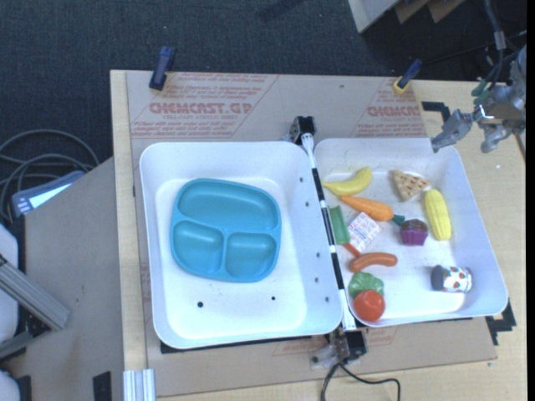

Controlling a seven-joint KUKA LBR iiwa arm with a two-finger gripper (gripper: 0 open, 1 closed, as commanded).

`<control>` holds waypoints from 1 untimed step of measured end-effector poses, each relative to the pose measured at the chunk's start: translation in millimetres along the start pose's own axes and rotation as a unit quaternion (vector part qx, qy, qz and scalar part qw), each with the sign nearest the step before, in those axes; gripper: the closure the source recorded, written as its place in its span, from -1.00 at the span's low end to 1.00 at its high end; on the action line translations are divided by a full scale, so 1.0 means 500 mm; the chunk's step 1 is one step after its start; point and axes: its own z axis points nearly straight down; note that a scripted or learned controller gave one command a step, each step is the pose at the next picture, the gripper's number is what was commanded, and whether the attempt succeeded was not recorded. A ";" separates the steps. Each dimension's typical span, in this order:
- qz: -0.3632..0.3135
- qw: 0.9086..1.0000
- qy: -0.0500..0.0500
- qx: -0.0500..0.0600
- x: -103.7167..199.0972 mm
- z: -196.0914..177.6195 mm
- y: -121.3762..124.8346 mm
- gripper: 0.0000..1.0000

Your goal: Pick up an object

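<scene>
The claw [470, 129] hangs at the upper right of the frame, over the right bin's [481, 224] far corner, spread open and gripping nothing. Nothing is picked yet: toy foods like the corn [437, 214] lie in that bin.

Under me I see two white bins [159, 224]; the left holds a blue tray [225, 229], the right a yellow banana [351, 181], orange carrot [366, 207], yellow corn [437, 214], purple eggplant [414, 232], red tomato [369, 305], on a tan surface [251, 103] printed with red lettering
</scene>
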 end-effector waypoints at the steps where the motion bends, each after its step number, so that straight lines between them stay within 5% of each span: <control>1: -0.001 1.000 0.001 0.002 0.219 0.192 -0.107 -1.00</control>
